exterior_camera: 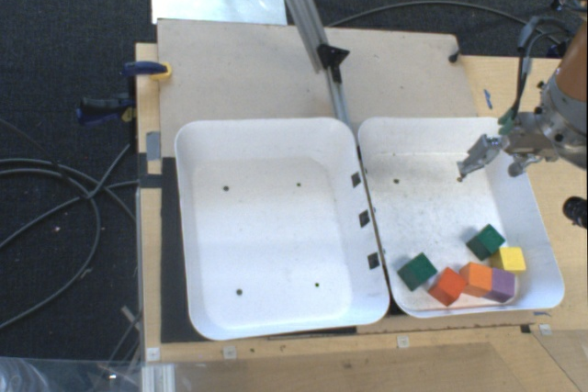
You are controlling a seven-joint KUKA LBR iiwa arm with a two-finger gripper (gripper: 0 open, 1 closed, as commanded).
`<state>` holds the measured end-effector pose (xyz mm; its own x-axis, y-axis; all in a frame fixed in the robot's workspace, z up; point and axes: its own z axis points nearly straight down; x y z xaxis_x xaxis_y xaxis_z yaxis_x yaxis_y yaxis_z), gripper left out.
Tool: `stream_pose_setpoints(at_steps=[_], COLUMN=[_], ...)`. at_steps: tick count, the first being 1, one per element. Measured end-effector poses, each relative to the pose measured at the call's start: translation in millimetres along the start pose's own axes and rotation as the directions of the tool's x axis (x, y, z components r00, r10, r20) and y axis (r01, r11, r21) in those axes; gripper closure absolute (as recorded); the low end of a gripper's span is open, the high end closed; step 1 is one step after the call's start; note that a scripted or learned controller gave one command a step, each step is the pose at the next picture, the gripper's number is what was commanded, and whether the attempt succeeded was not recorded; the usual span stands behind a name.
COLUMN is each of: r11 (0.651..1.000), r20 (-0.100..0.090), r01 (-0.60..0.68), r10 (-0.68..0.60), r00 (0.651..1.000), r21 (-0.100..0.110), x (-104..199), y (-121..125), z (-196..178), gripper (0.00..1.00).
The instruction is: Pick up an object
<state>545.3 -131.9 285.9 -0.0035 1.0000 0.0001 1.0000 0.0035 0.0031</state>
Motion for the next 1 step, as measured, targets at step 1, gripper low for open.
stream_pose_setpoints(at_steps=[1], r11=[1.0], r20=[0.0], r01=[-0.007], r10=[0.007], r00=[1.0], r21=[0.009], x=[-53.5], y=[-29.7], z=[94.9], gripper=[0.0])
